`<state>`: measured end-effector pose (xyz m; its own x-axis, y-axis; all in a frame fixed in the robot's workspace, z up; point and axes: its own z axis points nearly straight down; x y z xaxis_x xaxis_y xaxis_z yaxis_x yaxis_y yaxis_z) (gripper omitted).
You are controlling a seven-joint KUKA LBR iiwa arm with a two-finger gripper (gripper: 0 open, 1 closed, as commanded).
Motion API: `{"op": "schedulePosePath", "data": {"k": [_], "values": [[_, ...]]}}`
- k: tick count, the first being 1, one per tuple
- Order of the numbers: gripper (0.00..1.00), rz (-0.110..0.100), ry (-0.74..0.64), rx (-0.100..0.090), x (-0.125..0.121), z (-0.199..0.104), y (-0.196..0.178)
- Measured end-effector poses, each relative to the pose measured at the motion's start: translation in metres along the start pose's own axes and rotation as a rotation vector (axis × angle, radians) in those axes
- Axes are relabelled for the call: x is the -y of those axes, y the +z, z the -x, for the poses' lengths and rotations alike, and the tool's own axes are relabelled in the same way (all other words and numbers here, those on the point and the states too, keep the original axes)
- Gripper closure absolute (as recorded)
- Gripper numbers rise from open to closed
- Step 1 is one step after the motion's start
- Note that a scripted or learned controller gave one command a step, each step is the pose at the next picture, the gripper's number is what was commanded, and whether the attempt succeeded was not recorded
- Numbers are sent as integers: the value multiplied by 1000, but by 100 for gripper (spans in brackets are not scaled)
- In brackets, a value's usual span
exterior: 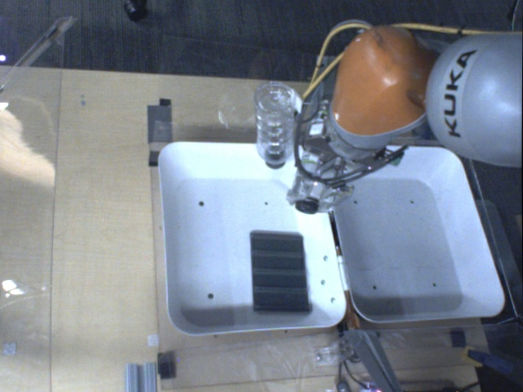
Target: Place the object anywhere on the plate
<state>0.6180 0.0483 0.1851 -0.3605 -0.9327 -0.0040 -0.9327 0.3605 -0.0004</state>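
A black, ribbed rectangular plate [279, 271] lies flat in the near half of the left bin [188, 219]. A clear, ribbed plastic object [275, 126], shaped like a small bottle or cup, stands upright over the far rim of that bin. My gripper [304, 144] is right beside it, on its right, under the orange wrist band. The wrist hides how the gripper and the clear object meet. The clear object is well behind the plate, not over it.
The right bin [417, 243] adjoins the left one, and the arm hangs over its far left corner. A dark bracket [160, 125] sits on the bench at the far left corner of the left bin. Bare wooden bench [82, 219] stretches to the left.
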Motion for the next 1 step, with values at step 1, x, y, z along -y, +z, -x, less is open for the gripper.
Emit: {"op": "schedulePosePath", "data": {"k": [1], "values": [[100, -7, 39, 3, 66, -27, -47]]}}
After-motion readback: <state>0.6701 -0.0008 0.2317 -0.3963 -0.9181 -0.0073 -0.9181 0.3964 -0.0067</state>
